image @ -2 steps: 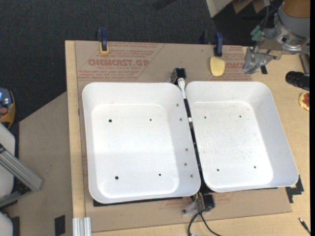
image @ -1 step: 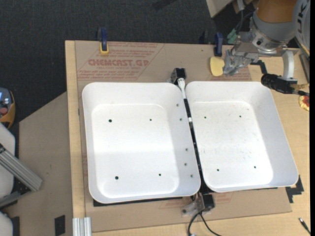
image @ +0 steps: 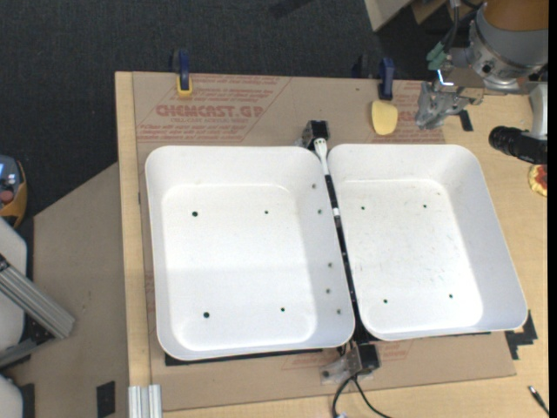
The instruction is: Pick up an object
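I take the left bin (image: 235, 251) as my landmark. It sits on the brown board (image: 139, 233) that covers the bench, its white floor bare apart from four small dark dots. Beyond its far-left corner, a blue and yellow clamp (image: 183, 72) grips the board's far edge.

Just right of the left bin, touching it along the shared rim, lies the right bin (image: 426, 242), same white, with small dark dots on its floor and faint speckling. A thin black strip (image: 335, 225) runs down the seam between the two, ending at a small black fitting at each end.

Further right and beyond the far rim, a yellow object (image: 385, 117) rests on the board, outside both bins, below a second blue clamp (image: 386, 77).

Right of that object, well past the left bin's far-right corner, the gripper (image: 435, 111) hangs over the board, just beside the yellow object but apart from it. I cannot tell how its tips stand. Nothing is visibly held.
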